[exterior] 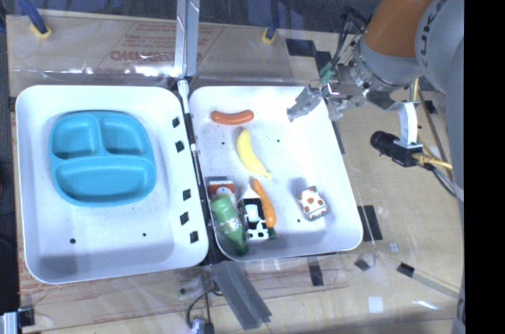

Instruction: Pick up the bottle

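While the gripper hung over the right bin's upper right edge, its jaws stood apart and bare. In the camera view the green bottle lay at that bin's lower left corner, beside a carrot, below a banana and a sausage. A blue tray sat in the left bin.

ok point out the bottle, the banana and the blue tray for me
green bottle point(228, 219), camera view, middle of its body, by the right bin's near-left corner
banana point(251, 153), camera view, middle of its curve
blue tray point(101, 155), camera view, its large front compartment, in the left bin
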`<state>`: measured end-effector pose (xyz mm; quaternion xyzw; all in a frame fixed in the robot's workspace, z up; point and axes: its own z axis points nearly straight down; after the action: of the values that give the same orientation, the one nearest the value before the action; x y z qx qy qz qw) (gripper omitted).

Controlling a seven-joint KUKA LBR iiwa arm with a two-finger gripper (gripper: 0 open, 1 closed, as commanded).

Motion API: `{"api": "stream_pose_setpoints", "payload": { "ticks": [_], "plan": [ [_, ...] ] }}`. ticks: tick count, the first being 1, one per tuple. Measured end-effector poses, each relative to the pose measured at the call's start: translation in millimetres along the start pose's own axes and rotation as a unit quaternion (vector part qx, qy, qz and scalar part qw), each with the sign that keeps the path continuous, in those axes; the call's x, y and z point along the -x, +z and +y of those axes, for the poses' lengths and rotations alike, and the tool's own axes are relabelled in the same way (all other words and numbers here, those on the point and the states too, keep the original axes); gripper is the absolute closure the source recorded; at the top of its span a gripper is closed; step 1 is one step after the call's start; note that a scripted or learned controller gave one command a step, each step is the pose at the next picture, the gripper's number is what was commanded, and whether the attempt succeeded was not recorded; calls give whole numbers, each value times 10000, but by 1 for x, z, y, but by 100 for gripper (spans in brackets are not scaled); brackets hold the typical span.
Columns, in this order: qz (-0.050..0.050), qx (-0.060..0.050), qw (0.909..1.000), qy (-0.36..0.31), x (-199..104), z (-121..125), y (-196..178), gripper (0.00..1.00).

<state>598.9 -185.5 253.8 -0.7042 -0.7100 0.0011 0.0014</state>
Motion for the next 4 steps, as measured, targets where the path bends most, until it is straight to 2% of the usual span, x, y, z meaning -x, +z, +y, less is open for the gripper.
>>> {"api": "stream_pose_setpoints", "payload": {
  "ticks": [1,2,3,4],
  "plan": [
    [1,-2,9794,-2020,-118,-62,44,0],
    [-8,9,9607,-2774,-151,-55,40,0],
    [-4,-11,9820,-1891,-236,-110,49,0],
    [-10,25,9744,-2248,-349,-58,162,0]
  ]
}}
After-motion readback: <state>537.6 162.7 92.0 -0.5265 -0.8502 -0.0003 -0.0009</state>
